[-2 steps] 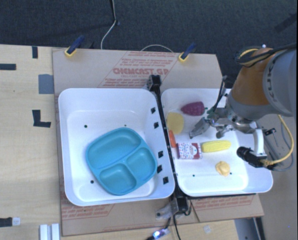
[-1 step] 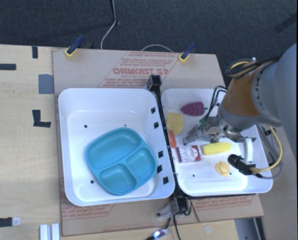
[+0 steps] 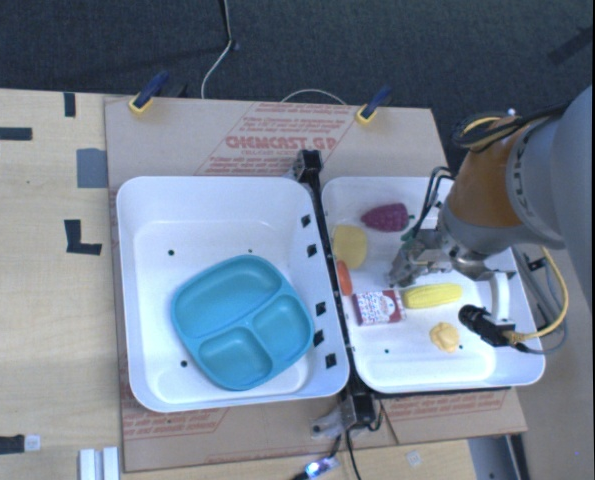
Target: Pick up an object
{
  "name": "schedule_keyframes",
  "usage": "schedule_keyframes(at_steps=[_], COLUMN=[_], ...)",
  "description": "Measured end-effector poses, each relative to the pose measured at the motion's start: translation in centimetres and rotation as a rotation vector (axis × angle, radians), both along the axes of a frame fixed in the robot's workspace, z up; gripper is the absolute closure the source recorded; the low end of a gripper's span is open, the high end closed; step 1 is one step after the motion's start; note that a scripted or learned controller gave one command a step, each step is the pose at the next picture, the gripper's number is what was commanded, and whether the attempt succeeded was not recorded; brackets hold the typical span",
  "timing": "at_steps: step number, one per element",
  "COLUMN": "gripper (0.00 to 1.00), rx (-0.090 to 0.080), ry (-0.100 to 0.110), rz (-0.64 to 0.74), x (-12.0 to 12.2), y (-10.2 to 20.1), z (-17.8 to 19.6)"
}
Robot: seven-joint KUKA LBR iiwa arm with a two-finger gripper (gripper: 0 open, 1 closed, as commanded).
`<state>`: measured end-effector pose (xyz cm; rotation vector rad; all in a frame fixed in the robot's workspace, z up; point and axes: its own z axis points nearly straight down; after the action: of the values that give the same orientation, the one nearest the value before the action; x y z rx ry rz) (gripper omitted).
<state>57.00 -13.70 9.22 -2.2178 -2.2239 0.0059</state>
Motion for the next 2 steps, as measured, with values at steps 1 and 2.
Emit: schedule_keyframes(at_steps=[1,2], gripper=[1.0,1.0], rx=[0.002,0.001], ry=[-0.002,-0.004], rz=[-0.001,-0.002], x=[0.2,0.4], y=[-0.3,-1.1], z=[4.0,9.7])
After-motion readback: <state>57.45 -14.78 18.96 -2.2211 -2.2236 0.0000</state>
